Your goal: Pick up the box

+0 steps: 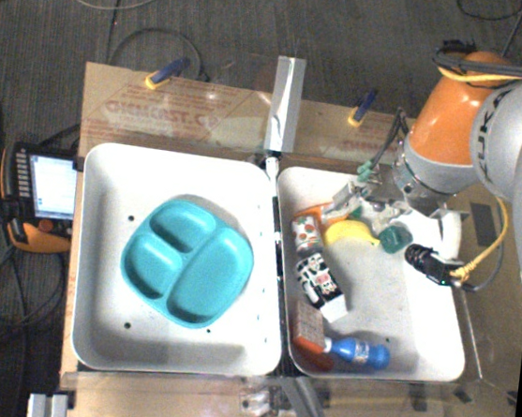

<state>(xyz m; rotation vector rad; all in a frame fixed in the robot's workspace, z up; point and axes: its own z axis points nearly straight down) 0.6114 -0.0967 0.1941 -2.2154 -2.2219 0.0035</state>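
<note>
- The gripper (pixel 368 199) is lowered over the far part of the right bin (pixel 432 351), close above a yellow object (pixel 350 233) and a small teal object (pixel 393 237); whether the jaws are apart or together cannot be told, as the wrist hardware hides the tips.
- Nothing is seen between the jaws, so no hold is recorded.
- The box (pixel 307 227), orange and white, is taken to be the carton lying flat at the right bin's left wall, just beside the yellow object, its far end near the gripper.
- A black-and-white patterned pack (pixel 320 281) lies just below it; a second orange item (pixel 307 331) is wedged along the same wall, touching a blue bottle (pixel 357 353) near the front.
- Crowding against the wall is judged to leave little room for the jaws to straddle the box.
- A teal divided plate (pixel 188 262) is set in the left bin (pixel 103 184), well apart from the work.
- The task is judged not yet done.
</note>
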